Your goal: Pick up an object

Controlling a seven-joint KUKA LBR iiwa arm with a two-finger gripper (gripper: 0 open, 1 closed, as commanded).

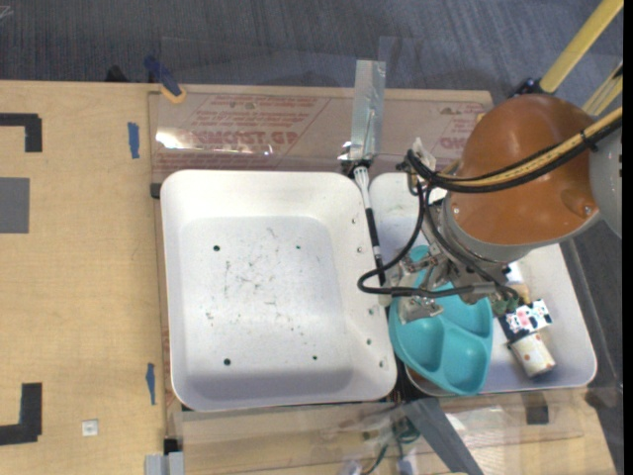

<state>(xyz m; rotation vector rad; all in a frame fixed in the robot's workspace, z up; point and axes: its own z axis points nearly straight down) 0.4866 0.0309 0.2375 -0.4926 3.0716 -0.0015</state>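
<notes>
Objects available for picking are seen in the right-hand white bin (579, 359): a teal dish (450, 349) with divided hollows, lying at the bin's near-left part, and a small cylindrical item (529, 349) with a pale cap and a black-and-white printed label, lying just beside the dish on its right. The dish's near rim is seen close to the bin's near edge.

Over the right bin the arm is seen from above, its orange band (524, 171) covering much of that bin's far half. Black cables (396, 250) are looped around the wrist, and yellow hoses (584, 38) are led away toward the upper right. The gripper (425, 300) is located directly over the far-left rim of the teal dish, apparently touching or very near it. Whether its metal parts are spread or pressed together cannot be told from this view, and no object is visibly pinched.

The left-hand white bin (188, 265) is seen just beside the right one, its floor marked with faint scuffs and a few dark dots. Both bins are borne by a wooden bench (79, 285) marked with blue tape.
</notes>
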